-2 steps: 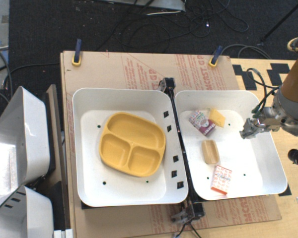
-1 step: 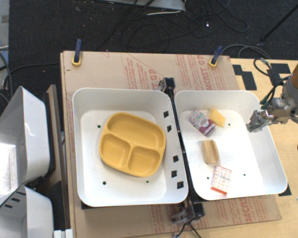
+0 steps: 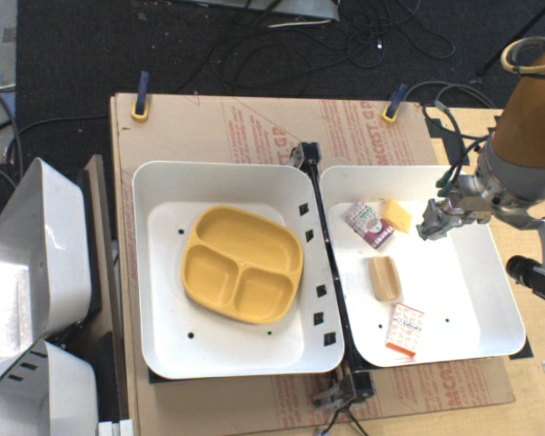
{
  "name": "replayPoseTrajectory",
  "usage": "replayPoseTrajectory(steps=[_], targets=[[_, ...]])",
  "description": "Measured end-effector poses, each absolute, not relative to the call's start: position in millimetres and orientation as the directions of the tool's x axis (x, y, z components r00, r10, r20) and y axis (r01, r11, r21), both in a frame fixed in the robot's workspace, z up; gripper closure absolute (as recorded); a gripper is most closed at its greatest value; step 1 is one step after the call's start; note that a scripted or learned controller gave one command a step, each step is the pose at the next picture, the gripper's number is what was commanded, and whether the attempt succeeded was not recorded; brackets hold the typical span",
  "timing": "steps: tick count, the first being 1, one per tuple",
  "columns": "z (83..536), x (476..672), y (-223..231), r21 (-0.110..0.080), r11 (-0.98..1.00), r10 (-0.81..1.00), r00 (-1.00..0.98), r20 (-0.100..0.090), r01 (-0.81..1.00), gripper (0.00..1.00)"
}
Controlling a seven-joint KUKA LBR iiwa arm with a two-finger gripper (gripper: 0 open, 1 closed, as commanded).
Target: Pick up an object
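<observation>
Where pincer (image 3: 433, 223) hovers, yellow block (image 3: 398, 215), tan bar (image 3: 384, 278)

We see the right bin (image 3: 490, 334) holding 4 small things: a pink packet (image 3: 370, 223) touching a yellow block (image 3: 398, 215), a tan bar (image 3: 384, 278) near the middle, a red-and-white box (image 3: 405, 329) near the front wall. Bare floor lies on its right half, under and beside the gripper (image 3: 433, 223). In the left bin (image 3: 154, 334), 1 yellow tray (image 3: 242, 263) takes the middle, leaving only margins.
</observation>
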State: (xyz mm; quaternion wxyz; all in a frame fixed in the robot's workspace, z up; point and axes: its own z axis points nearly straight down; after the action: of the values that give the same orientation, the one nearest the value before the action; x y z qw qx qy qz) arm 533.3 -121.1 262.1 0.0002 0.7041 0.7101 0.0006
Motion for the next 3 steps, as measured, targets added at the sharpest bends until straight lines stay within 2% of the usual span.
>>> replayPoseTrajectory(steps=[2,3], targets=[[242,519.6,-31,-0.002,0.008,1.0,-0.008,0.001,1.0,1.0],[229,519.2,24,-0.003,0.009,1.0,-0.009,0.002,1.0,1.0]])
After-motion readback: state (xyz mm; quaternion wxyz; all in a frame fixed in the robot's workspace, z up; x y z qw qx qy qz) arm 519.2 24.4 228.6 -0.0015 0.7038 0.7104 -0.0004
